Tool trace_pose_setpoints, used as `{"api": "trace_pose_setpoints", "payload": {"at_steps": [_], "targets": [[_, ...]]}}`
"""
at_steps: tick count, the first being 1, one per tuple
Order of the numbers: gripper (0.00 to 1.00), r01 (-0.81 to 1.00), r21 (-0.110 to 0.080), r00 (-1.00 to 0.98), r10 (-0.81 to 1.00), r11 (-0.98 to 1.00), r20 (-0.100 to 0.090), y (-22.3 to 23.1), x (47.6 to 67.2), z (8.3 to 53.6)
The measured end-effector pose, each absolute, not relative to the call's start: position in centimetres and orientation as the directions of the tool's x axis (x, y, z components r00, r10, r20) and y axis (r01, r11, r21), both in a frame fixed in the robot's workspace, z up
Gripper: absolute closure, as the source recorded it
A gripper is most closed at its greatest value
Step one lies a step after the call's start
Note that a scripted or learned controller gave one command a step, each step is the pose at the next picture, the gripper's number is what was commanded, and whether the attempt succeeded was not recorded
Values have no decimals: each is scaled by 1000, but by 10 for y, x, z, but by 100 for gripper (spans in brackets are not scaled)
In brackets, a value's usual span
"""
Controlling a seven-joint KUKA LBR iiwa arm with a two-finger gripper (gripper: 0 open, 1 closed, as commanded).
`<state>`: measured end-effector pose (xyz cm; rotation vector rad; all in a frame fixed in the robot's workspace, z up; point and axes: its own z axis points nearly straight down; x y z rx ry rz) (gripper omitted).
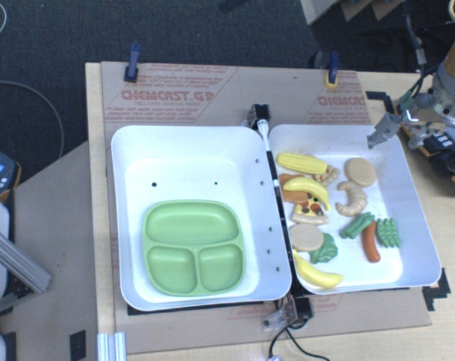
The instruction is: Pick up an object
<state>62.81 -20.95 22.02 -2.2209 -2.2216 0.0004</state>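
The right bin point(415, 224) holds a loose cluster of toy food. A corn cob point(302, 162) lies far left, a round cookie point(360, 172) beside it, a croissant point(353, 199) just nearer. A sausage point(371, 242) lies near right, a banana point(317, 274) nearest, broccoli point(325, 249) touching it.

The arm's wrist end point(438, 104) is showing pale grey metal housings, dark cables looping over them, and a thin grey finger point(383, 129) jutting out.
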Motion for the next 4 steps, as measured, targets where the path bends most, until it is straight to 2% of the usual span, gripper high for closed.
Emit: {"api": "trace_pose_setpoints", "payload": {"at_steps": [1, 2, 3, 4], "targets": [[0, 1000, -10, 0, 1000, 0, 5, -168, 587, 77], [0, 1000, 4, -8, 1000, 8, -3, -90, 644, 85], [100, 1000, 2, -2, 1000, 2, -1, -93, 642, 96], [100, 1000, 7, -8, 1000, 8, 2, -6, 638, 191]]}}
